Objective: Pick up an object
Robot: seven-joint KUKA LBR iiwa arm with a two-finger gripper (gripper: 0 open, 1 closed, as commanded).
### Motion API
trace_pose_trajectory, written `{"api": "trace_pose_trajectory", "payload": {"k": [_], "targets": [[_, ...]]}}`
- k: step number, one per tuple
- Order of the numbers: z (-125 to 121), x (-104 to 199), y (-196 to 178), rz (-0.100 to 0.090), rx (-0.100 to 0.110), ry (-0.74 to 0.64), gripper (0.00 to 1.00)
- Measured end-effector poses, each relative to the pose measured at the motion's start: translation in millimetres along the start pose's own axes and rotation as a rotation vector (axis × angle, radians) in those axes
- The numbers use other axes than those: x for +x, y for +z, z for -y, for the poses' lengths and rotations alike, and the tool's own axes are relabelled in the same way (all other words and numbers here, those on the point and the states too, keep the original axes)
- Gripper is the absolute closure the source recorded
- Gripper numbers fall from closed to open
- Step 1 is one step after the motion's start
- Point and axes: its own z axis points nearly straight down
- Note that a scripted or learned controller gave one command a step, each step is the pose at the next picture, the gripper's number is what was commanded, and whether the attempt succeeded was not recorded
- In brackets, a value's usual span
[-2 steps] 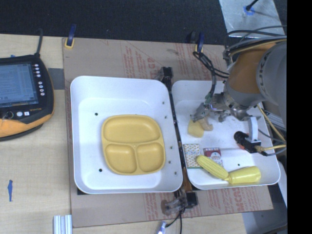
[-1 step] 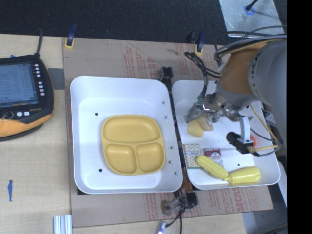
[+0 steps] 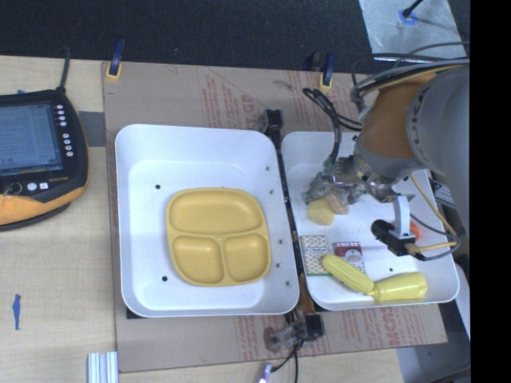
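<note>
- Cardboard sheet (image 3: 200,94) under the bins: faint red printing, illegible.
- Handheld pendant (image 3: 36,154): lit screen, contents too small to read.
- Small card (image 3: 349,251) in right bin: red marking, unreadable.

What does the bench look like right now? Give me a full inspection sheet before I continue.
Surface: brown board under two white bins, left bin and right bin.
Job's things: right bin holds a pale yellow block, corn cob, yellow piece, small printed packets. Left bin holds a yellow divided tray.
Clutter: nothing seen.
Grippers: tool low over the right bin, by the block; grasp not visible.
Cables: black cables loop near the wrist.
Surroundings: teach pendant left of the bins; dark floor behind.
</note>
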Motion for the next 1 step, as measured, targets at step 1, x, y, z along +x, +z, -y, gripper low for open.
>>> {"api": "trace_pose_trajectory", "payload": {"k": [1], "targets": [[-5.7,-14.1,-0.3,0.0,-0.004,0.001,0.0]]}}
